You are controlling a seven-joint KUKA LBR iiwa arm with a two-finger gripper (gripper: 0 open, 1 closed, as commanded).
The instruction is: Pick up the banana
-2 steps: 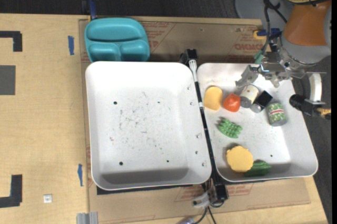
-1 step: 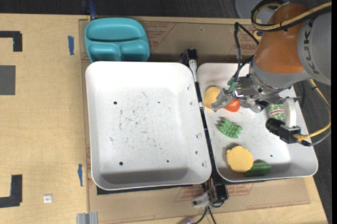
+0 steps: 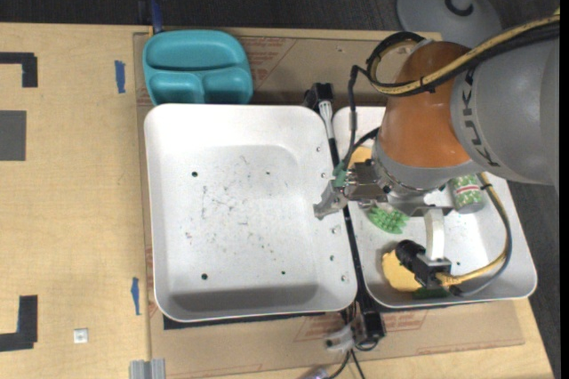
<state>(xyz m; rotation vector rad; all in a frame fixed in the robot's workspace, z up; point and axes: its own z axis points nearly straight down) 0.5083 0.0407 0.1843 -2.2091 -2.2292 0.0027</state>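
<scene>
Hand [image 3: 338, 193] hangs low over the left wall of the right bin [image 3: 523, 278], on the ridge it shares with the left bin [image 3: 240, 190]. Whether it is apart or together I cannot tell, since the grey and orange arm [image 3: 427, 124] looms over it and only bits of metal show. The banana [image 3: 394, 278] lies in the right bin's front left corner, close to the front wall, as a yellow lump that parts of the robot overlap. From the hand it lies toward that bin's front wall and a little further inside the bin. That is the offset the coming move turns on, and nothing appears to sit between hand and fruit yet. Its long axis is hard to read. The visible part seems to run roughly along the front wall, but both ends are covered, so I would not trust that. A second yellow patch [image 3: 361, 157] peeks out under the arm near the right bin's back left corner; it could be another item, and too little shows to say. A green studded piece [image 3: 385, 218] lies mid-bin, and a green-and-white item [image 3: 467, 194] sits toward the right wall.
</scene>
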